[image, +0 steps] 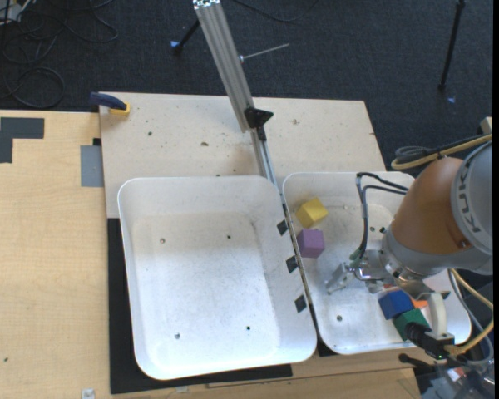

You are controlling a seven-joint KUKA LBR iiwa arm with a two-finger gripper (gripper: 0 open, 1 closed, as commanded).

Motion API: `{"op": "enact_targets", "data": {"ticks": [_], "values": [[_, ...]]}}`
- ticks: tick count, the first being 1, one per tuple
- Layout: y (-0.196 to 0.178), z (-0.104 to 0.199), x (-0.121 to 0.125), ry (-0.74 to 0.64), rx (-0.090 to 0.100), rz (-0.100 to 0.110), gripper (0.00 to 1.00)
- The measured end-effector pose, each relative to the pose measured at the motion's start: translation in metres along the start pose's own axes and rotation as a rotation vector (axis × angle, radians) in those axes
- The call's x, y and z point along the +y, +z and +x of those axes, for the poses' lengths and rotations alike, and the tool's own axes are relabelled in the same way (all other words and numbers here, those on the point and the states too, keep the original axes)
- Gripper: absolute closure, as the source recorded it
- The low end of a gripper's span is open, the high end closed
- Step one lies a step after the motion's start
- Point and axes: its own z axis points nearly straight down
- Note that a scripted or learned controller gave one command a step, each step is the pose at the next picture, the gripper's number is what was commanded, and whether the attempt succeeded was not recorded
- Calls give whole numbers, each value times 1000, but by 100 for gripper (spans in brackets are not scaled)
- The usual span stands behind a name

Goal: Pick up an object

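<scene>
In the right bin (349, 343), a yellow cube (310, 213) lies near the back left, with a purple cube (312, 242) just in front of it. A blue block (393, 304) and a green block (412, 318) sit together at the front right, partly under the arm. My gripper (341, 276) hangs low over the middle of this bin, pointing left. It is right of the purple cube and left of the blue block, touching neither.
The left bin (141, 198) adjoins the right one along a rim with black clips (289, 263). A slanted aluminium pole (233, 73) rises over the back of the bench. The grey and orange arm (437, 214) covers the right bin's right side.
</scene>
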Motion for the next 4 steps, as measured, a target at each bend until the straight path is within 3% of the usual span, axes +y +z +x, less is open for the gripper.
{"op": "enact_targets", "data": {"ticks": [1,2,4], "values": [[10,0,0,2,-1,-8,0],[0,-1,0,8,1,-6,100],[-112,-2,12,-2,-4,-15,100]]}}
